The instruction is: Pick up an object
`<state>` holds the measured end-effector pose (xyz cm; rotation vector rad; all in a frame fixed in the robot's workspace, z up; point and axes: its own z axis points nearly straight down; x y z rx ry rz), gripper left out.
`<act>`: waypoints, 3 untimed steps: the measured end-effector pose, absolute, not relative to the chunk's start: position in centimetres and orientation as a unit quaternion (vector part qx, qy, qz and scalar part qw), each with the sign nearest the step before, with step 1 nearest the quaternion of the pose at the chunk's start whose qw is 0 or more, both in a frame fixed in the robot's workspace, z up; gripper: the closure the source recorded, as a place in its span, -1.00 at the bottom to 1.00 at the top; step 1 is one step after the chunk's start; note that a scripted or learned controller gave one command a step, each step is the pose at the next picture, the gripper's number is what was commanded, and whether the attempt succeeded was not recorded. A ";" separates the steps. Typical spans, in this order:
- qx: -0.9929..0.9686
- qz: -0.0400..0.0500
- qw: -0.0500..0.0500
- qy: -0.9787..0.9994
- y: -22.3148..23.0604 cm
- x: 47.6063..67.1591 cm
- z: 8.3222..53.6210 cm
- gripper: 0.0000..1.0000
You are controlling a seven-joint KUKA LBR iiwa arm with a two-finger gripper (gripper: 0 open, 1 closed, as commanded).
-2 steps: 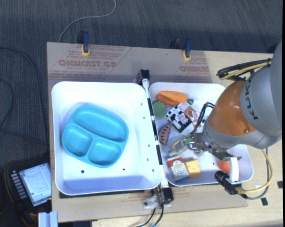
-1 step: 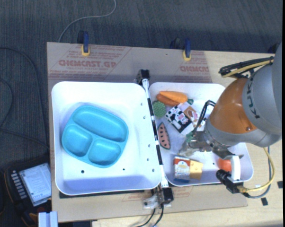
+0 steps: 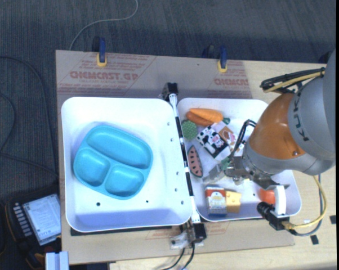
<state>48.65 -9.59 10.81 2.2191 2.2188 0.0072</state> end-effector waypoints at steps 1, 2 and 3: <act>0.707 0.001 0.002 0.707 -9.5 48.5 8.8 -1.00; 0.708 0.002 0.005 0.707 -9.6 48.7 9.9 1.00; 0.708 0.002 0.004 0.707 -9.6 48.7 9.9 -1.00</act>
